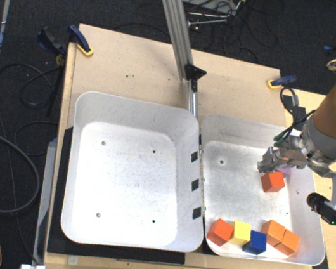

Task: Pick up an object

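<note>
Five blocks crowd the near wall of the right bin (309, 207), closest to where I'm looking from: an orange cube (221, 231), a yellow cube (241, 231), a blue cube (256, 242) and two more orange blocks (282, 236) pressed side by side. My guess is they slid down against that wall, which would make them awkward to get fingers around.

Farther back in the right bin, well apart from that row, a lone red-orange block (273, 181) sits tilted on the floor with room all round it. That looks like the one being gone for, and sensibly so. The gripper (274, 163) hangs right over it, touching or nearly touching its top edge, but I cannot tell whether the fingers are spread or closed, nor whether the block is caught between them.

Beside the right bin, the left bin (91, 111) shows just its speckled white floor.
</note>
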You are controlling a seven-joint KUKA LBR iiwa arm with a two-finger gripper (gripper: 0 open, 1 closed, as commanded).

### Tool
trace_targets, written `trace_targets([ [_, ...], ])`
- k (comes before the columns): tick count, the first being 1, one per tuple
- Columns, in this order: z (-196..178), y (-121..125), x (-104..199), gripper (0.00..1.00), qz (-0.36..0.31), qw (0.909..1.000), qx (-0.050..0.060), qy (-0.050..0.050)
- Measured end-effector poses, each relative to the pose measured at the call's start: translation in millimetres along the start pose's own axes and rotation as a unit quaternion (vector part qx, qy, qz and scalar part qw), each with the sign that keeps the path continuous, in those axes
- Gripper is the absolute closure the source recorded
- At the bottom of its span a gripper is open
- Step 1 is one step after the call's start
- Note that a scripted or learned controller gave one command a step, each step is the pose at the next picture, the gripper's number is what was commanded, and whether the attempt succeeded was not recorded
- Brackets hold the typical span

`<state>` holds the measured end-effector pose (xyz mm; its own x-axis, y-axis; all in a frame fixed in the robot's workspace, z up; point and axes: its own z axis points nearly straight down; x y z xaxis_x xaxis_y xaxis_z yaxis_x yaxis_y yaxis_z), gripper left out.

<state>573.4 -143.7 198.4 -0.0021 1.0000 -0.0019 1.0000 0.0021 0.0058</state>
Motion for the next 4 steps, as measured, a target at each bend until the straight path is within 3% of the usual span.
trace_targets([
  [1, -43.0, 3.9, -0.1, 1.00, 0.000, 1.0000, 0.000, 0.000],
  [2, -52.1, 7.4, 57.0, 1.00, -0.003, 1.0000, 0.001, 0.002],
  [4, -35.6, 19.6, 165.5, 1.00, -0.003, 1.0000, 0.003, 0.002],
])
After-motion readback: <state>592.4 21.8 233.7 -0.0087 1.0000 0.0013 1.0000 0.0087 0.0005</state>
